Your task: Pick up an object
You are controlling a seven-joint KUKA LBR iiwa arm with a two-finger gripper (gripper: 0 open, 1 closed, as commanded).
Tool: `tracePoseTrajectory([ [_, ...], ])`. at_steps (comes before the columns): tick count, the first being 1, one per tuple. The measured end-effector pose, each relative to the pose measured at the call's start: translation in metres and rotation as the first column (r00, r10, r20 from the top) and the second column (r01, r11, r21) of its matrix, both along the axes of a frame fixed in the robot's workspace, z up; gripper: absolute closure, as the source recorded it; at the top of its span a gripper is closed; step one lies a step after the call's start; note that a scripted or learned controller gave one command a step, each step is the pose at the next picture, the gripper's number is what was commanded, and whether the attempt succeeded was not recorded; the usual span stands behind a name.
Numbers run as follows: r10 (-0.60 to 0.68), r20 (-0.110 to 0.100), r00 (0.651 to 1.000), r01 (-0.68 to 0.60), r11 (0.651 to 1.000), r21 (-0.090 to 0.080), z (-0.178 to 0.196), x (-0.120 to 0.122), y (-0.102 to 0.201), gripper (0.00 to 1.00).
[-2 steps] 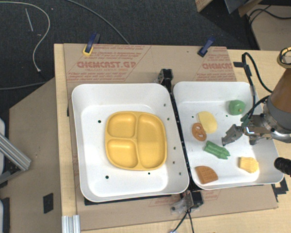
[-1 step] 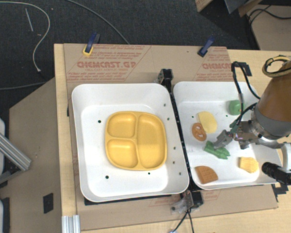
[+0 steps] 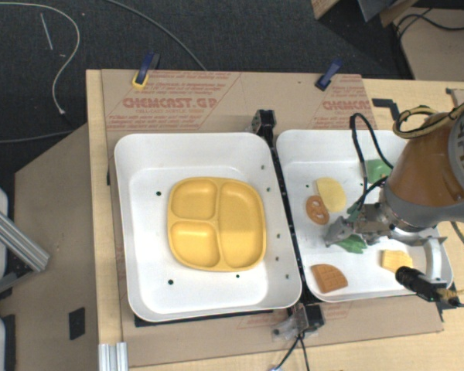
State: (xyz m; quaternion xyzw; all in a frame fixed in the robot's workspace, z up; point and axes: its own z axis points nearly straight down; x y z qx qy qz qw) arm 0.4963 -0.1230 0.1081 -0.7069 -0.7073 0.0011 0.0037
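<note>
Approach step, by the look of it: gripper (image 3: 340, 235) lowered into right bin (image 3: 294, 149) near its middle, tip against or just over a green piece (image 3: 354, 244). Grip state impossible to tell from this angle. Nothing visibly lifted. Close by: pretzel (image 3: 317, 209) and pale yellow chunk (image 3: 331, 194) toward the bin's left wall, brown slice (image 3: 329, 277) at its front-left corner. Next, probably: settle squarely over the green piece, close, raise straight up clear of neighbours.
</note>
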Motion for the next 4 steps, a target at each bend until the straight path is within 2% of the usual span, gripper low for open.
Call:
tracePoseTrajectory([
  [1,-0.001,0.006,1.0,0.001,1.0,-0.001,0.014,0.001,-0.001,1.0],
  [3,0.001,0.013,1.0,-0.001,1.0,-0.005,0.108,0.016,-0.009,1.0],
  [4,0.001,0.013,1.0,-0.001,1.0,-0.005,0.154,0.012,-0.004,1.0],
])
